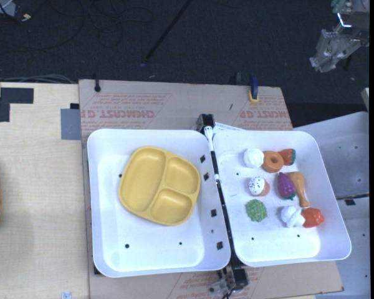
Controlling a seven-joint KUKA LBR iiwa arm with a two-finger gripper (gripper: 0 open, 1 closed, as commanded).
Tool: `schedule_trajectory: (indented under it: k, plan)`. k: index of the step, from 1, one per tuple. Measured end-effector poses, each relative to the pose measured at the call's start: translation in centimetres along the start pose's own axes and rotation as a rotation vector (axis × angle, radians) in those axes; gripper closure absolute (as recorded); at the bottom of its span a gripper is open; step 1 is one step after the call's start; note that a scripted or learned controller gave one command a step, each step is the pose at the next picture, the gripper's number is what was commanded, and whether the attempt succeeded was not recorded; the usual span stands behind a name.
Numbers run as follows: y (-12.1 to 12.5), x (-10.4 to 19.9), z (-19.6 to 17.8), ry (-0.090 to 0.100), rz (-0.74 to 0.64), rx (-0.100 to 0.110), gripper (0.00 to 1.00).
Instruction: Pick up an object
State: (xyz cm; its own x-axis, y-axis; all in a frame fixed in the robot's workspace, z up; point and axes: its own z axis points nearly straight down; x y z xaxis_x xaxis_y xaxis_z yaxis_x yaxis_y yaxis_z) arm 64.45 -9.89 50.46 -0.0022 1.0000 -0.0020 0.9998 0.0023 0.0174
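The right bin (299, 254) holds several small toy foods. Among them are a white ball (254, 157), a brown donut (273, 161), a spotted white piece (257, 185), purple grapes (286, 185), an orange drumstick (300, 189), green broccoli (256, 210), a white piece (291, 215) and a red one (313, 217). My gripper (327, 53) hangs at the far top right, well above and behind the bins, away from every object. Nothing shows between its tips.
The left bin (112, 254) holds a yellow divided plate (160, 184). Both bins rest on a cardboard sheet (174, 108). A blue and yellow clamp (254, 89) stands at the cardboard's back edge. Dark floor with cables lies behind.
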Motion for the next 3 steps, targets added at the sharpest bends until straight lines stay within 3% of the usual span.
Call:
schedule_trajectory:
  k: [1,2,3]
  plan:
    - [-5.6,-2.2,11.6,0.004,0.006,0.032,1.00]
    - [-6.1,1.6,17.0,0.004,0.000,0.026,1.00]
    - [-10.1,7.4,0.1,0.004,-0.005,0.001,1.00]
